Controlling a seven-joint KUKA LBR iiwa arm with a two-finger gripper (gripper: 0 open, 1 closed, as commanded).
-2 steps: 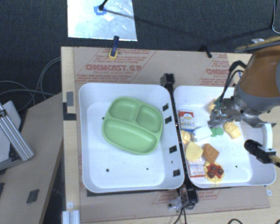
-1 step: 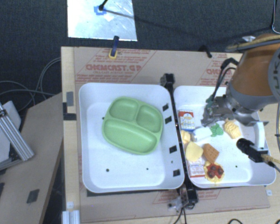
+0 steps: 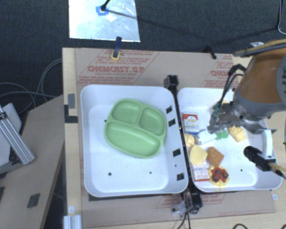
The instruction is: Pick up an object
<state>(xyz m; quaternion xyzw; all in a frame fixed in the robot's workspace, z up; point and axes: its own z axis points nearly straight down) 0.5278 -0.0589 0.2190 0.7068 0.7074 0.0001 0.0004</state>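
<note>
My gripper (image 3: 215,126) hangs low over the middle of the right bin (image 3: 245,181), with the grey and orange arm reaching in from the right. A small green piece (image 3: 222,134) lies just below and right of it, and whether they touch is unclear. A yellow ridged piece (image 3: 237,133) sits right of the green one. To the gripper's left stands a white carton with red and blue print (image 3: 190,122). Nearer the front lie a pale yellow piece (image 3: 197,154), a brown piece (image 3: 215,156), red berries (image 3: 220,175) and a white packet (image 3: 200,173).
The left bin (image 3: 97,175) holds a green divided plate (image 3: 135,127). A black divider with clips (image 3: 177,128) runs between the two bins. A small yellow bit (image 3: 189,140) lies beside the divider, under the carton.
</note>
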